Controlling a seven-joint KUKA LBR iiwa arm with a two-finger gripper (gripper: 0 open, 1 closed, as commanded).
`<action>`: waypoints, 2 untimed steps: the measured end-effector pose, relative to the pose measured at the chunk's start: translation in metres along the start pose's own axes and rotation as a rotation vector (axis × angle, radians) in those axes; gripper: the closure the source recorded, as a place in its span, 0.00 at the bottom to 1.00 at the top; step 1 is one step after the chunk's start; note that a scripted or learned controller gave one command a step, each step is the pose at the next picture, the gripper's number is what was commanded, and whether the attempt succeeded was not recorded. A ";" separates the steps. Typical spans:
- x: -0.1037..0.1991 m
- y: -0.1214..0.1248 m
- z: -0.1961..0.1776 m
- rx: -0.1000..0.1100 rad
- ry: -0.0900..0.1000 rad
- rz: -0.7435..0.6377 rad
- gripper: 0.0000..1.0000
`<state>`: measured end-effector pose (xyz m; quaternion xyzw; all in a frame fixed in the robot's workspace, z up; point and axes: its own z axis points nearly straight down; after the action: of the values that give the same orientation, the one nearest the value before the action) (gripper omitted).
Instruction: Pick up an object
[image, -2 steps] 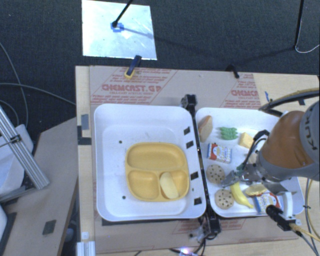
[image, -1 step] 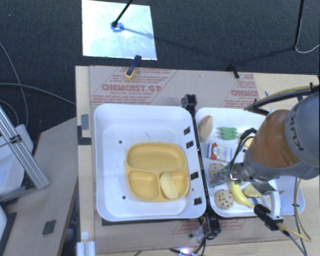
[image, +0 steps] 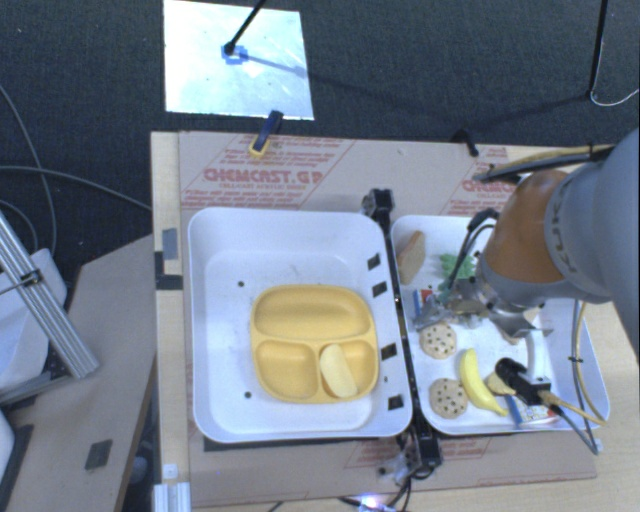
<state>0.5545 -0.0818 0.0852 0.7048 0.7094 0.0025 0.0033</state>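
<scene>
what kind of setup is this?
Probably a robotics lab bench for pick tests, not a kitchen. Two shallow white plastic bins sit on a taped cardboard sheet, toy food such as a yellow plastic banana lies in the right one, and a grey arm with an orange band reaches in.

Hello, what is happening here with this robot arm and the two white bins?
The grey arm reaches from the right over the right bin, its gripper low above a cookie. Nearby lie a second cookie and a banana. The left bin holds a yellow divided tray. Nothing looks lifted yet.
</scene>
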 end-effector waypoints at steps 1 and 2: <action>-0.005 0.047 0.000 0.001 0.000 0.001 0.00; -0.005 0.045 -0.010 0.005 0.000 0.000 1.00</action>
<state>0.5995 -0.0868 0.0952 0.7049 0.7093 0.0009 0.0014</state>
